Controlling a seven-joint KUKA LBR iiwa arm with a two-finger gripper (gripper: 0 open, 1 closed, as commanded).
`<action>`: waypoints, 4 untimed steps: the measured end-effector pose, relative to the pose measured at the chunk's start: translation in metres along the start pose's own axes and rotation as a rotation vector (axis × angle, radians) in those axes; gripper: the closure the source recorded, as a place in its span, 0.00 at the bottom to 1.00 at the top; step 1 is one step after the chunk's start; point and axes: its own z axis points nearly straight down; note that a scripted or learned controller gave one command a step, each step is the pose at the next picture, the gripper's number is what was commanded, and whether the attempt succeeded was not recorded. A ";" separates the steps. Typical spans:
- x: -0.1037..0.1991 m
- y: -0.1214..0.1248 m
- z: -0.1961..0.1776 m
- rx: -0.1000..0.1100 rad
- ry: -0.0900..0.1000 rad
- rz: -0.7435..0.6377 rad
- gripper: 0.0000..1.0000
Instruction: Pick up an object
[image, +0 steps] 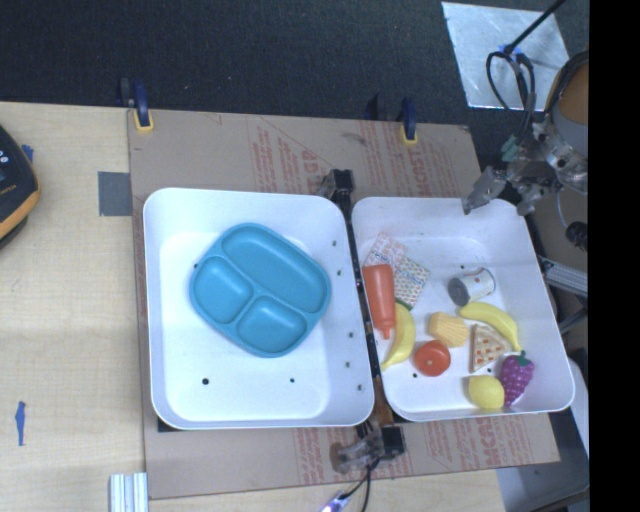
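The right bin (540, 290) holds several toy foods. There is an orange carrot (379, 298), a yellow banana (402, 337) beside it, a red tomato (432, 358) and a corn piece (449, 328). A second banana (491, 320), a pizza slice (486, 349), purple grapes (516, 375), a lemon (486, 392), a small grey-and-white can (471, 287) and a patterned packet (402, 272) lie there too. My gripper (496, 203) hangs over the bin's far right corner, above and apart from the items. It is open with nothing between its fingers.
The left bin (170, 380) holds a blue divided plate (261, 288). Both bins rest on a cardboard sheet (250, 150) held by clamps. A yellow-black device (12, 185) lies at the bench's far left.
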 end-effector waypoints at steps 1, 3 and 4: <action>0.014 -0.065 0.115 -0.015 -0.006 0.000 0.00; -0.024 -0.100 0.137 -0.002 0.000 0.001 0.00; -0.025 -0.099 0.125 -0.003 -0.001 -0.002 1.00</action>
